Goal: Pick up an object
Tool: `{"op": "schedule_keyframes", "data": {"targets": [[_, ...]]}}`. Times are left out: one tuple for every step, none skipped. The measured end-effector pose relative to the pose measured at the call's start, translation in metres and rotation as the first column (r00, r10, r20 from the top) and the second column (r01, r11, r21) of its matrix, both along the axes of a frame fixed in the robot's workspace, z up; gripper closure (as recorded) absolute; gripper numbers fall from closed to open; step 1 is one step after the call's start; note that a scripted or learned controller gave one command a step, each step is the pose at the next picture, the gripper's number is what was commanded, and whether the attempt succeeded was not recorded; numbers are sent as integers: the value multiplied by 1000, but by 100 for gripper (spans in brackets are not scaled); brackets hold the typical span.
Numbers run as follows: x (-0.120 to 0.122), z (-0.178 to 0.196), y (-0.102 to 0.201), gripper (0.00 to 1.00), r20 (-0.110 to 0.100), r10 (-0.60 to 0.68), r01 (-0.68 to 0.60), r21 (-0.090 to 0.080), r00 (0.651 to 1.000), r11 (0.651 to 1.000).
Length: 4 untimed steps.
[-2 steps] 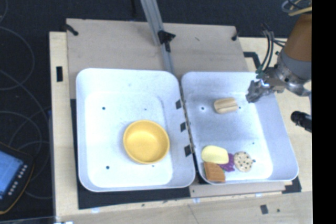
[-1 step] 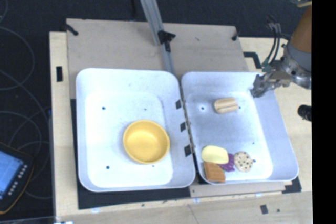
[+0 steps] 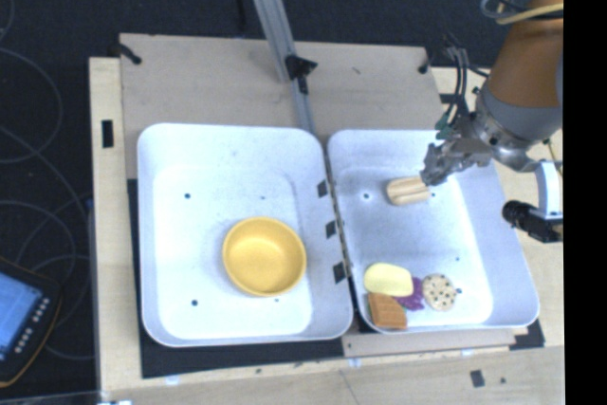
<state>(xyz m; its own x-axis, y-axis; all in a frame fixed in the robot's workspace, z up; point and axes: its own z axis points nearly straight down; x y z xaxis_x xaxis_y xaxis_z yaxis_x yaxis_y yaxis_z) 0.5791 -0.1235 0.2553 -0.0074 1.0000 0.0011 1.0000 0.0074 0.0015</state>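
Clutter sits nearest me, at about five o'clock in the right bin (image 3: 493, 232): a yellow piece (image 3: 388, 279), a brown wafer (image 3: 387, 310), something purple (image 3: 414, 301) and a speckled cookie (image 3: 437, 291), all touching or just beside one another against the near wall. Over in the left bin (image 3: 161, 204), a yellow bowl (image 3: 264, 255) rests alone toward six o'clock.

Farther back, near the right bin's centre and a touch toward twelve, lies a tan roll (image 3: 408, 192), the likeliest thing to be picked. The gripper (image 3: 438, 162) hangs just off its two o'clock end, very close, perhaps touching. From here I cannot tell how the fingers are set; they blur into the dark wrist, and nothing shows between them.

The risk, as I judge it, is the offset. The gripper looks to be over the roll's end and not its middle, so a close there could catch only the tip and let the roll pivot out, or nudge it toward nine o'clock. It lies on its side and looks rounded, so it may roll away on the smooth bin floor. Coming down too far could also jam the fingers against the floor.
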Motion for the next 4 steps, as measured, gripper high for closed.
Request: {"op": "schedule_keyframes", "data": {"targets": [[-7, -6, 57, 100, 0, 0, 0, 0, 1000, 1000], [-18, 2, 104, 100, 0, 1, -1, 2, 1000, 1000], [-37, 8, 151, 100, -1, 1, -1, 2, 1000, 1000], [-44, 2, 201, 100, -2, 1, -1, 0, 1000, 1000]]}}
